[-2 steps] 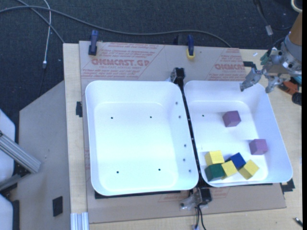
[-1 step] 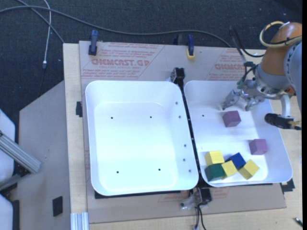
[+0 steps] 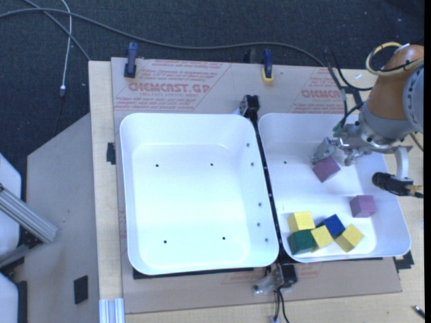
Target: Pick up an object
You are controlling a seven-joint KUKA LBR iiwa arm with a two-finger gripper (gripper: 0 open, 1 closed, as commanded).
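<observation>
the arm reaches in over the right bin (image 3: 384, 247), its gripper (image 3: 335, 149) low near that bin's far middle, directly above a tilted purple block (image 3: 326, 169); whether the pincer has closed on the block cannot be told from this angle. a second purple block (image 3: 363, 206) lies near the bin's right wall. along the near edge sits a cluster touching one another: a yellow block (image 3: 300, 221), a green block (image 3: 302, 241), another yellow block (image 3: 321, 236), a blue block (image 3: 333, 223) and a third yellow block (image 3: 349, 237). the left bin (image 3: 135, 200) sits just beside it. under both lies a brown board (image 3: 175, 83) printed in red with "chemcast gp", repeated at the far right corner. a blue clamp (image 3: 130, 58) and a yellow clamp (image 3: 267, 67) grip the board's far edge.
</observation>
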